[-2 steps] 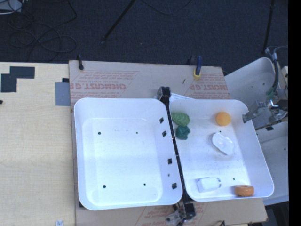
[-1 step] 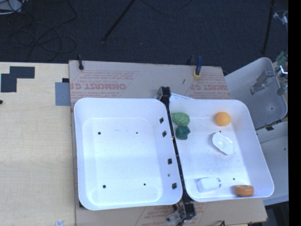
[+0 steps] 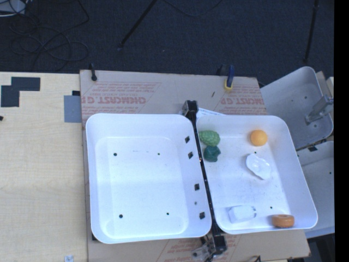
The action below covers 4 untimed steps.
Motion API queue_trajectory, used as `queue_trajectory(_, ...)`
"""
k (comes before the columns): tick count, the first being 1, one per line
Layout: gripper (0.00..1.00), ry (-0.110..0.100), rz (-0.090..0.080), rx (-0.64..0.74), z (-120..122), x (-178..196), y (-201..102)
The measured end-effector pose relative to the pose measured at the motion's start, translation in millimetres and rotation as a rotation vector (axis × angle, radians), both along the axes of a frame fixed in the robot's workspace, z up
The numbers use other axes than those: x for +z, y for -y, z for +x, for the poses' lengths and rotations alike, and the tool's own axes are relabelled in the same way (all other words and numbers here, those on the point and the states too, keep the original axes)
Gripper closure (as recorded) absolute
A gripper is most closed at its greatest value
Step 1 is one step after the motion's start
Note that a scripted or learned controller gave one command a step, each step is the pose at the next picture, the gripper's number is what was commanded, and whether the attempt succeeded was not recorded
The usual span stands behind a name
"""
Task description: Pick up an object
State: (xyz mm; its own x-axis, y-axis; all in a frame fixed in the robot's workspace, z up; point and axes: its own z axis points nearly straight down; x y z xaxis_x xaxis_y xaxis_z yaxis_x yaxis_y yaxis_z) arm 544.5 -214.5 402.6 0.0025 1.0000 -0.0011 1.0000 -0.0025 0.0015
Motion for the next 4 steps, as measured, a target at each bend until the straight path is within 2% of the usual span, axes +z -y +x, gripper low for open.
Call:
queue_trajectory(1, 0.00, -0.022, 0.009, -0.001, -66, -163, -2)
queue_trajectory(2, 0.00, 0.005, -0.002, 0.005, -35, -82, -1)
queue_trajectory(3, 1.00, -0.004, 0.001, 0.005, -37, -76, -1)
queue_trajectory(4, 1.00, -0.011, 0.005, 0.002, -35, -159, -7)
